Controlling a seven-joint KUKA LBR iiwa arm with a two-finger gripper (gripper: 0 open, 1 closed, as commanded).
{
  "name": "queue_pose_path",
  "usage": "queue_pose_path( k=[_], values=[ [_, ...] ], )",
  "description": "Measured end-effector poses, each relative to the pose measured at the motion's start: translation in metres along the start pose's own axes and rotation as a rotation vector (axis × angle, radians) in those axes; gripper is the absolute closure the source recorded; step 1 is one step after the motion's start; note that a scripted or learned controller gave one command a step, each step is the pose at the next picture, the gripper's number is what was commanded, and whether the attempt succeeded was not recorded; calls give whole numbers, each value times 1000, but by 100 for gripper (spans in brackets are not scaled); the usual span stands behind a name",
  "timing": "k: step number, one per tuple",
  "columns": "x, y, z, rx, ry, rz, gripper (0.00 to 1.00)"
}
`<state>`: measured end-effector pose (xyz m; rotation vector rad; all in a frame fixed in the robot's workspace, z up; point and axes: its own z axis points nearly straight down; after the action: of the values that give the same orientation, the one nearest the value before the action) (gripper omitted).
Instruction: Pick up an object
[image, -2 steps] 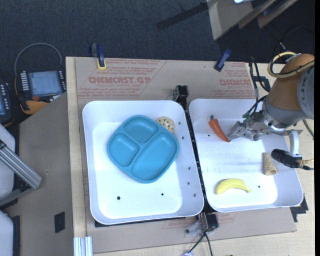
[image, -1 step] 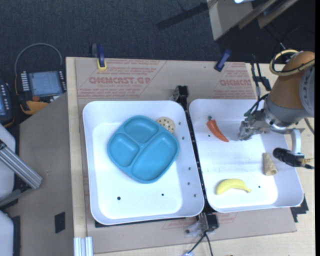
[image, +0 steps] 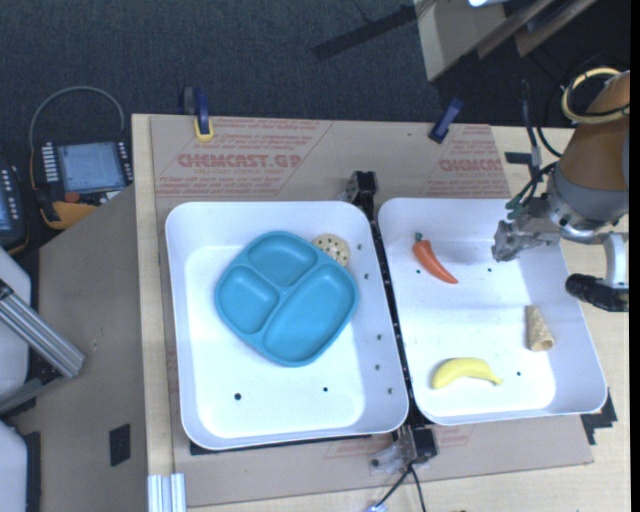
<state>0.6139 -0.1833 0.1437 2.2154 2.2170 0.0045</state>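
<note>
The right bin (image: 470, 405) holds an orange-red chili pepper (image: 434, 260) near its back left, a yellow banana (image: 464, 373) near its front, and a tan bread roll (image: 539, 327) toward its right side. My gripper (image: 505, 245) hangs over the back of this bin, to the right of the pepper and apart from it. I see nothing between its fingers. In the left bin (image: 250, 420) lies a blue divided plate (image: 287, 297), with a round cookie (image: 331, 246) tucked at its back right rim.
The bins sit side by side on a cardboard-covered bench (image: 300, 150). Black clamps (image: 362, 186) stand at the divide between them. A handheld screen unit (image: 85, 165) lies off the bench at the far left.
</note>
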Motion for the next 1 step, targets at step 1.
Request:
queue_pose_path(
  k=[1],
  values=[
    [0,-2,-44,0,0,0,100]
  ],
)
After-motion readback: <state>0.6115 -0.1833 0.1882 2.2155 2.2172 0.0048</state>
